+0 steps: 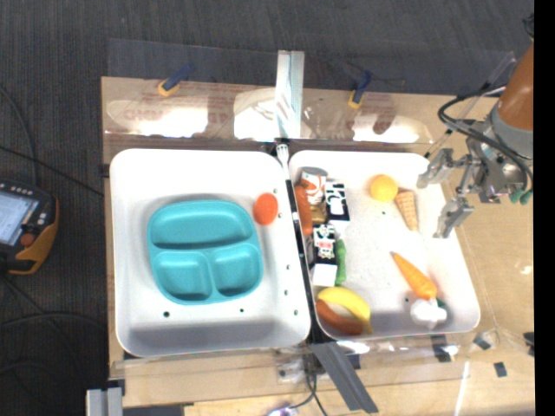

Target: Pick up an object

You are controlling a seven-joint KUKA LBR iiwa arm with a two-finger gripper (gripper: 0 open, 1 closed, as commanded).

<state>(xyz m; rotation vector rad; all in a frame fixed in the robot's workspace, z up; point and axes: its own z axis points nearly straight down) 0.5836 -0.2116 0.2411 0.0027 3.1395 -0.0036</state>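
- Two-finger metal gripper [444, 196] hung with fingers spread, pinching nothing, above the right shallow white bin's [451, 315] far edge.
- Yellow plastic ball [382, 187] lay just left of it.
- Wooden bench [503, 302] stood on dark carpet [52, 59].

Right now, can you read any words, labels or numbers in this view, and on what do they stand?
None can be read.
Black-and-white packets along the right bin's left wall: print blurred, unreadable.
Handheld screen on the floor at left: glowing, text too small.
Taped plastic sheet behind the bins: faint reddish marks, illegible.
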